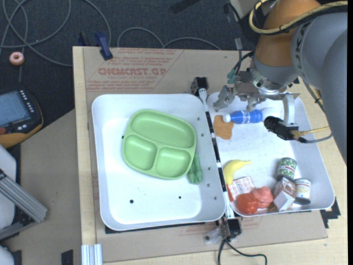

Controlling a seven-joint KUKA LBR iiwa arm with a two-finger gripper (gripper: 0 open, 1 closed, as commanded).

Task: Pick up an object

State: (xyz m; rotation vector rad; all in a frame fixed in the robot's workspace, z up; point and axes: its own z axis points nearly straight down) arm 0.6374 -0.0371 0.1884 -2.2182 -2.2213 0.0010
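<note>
Toy food crowds the right bin's [325, 175] near edge: tomato [248, 203], banana [233, 169], cans [287, 168]. At the far end, the gripper [242, 101] hangs over a blue-capped bottle [245, 116], likely its target; its grasp state is unreadable.

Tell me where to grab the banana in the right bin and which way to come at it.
Grip the banana around its middle, coming straight down with the fingers closing across its narrow width. It lies flat near the bin's left wall, and a red packet touches its lower end, so the upper half probably gives the most room.
</note>
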